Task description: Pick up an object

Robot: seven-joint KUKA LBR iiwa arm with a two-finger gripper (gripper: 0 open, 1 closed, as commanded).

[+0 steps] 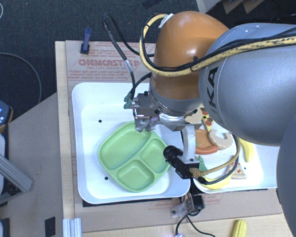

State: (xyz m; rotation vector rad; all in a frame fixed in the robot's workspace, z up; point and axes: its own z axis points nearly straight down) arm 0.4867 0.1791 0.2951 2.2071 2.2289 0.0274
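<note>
While the grey arm [256, 83] with its orange band [187, 38] reaches in from the right and covers much of the scene, the hand [144, 125] hangs low over the left white bin [86, 147], at the upper edge of the green divided plate [133, 157]. Whether it is apart or together cannot be told, since the wrist body hides it from above.

The green divided plate lies tilted in the middle of the left bin, with three compartments showing: a long one toward the upper left and two smaller ones toward the lower right. It rests on the bin floor, and the hand sits just at its far rim; contact cannot be confirmed.

To the right of the plate, past the bin's edge, the right white bin [259, 177] holds a jumble partly hidden by the arm: an orange and tan round piece [214, 139], and a yellow curved object [214, 184] near the front wall. Black and yellow cables [197, 169] loop down between the plate and that jumble.

Beyond the plate, a cardboard sheet with red lettering [101, 63] lies on the tabletop [69, 196] under the bins.
</note>
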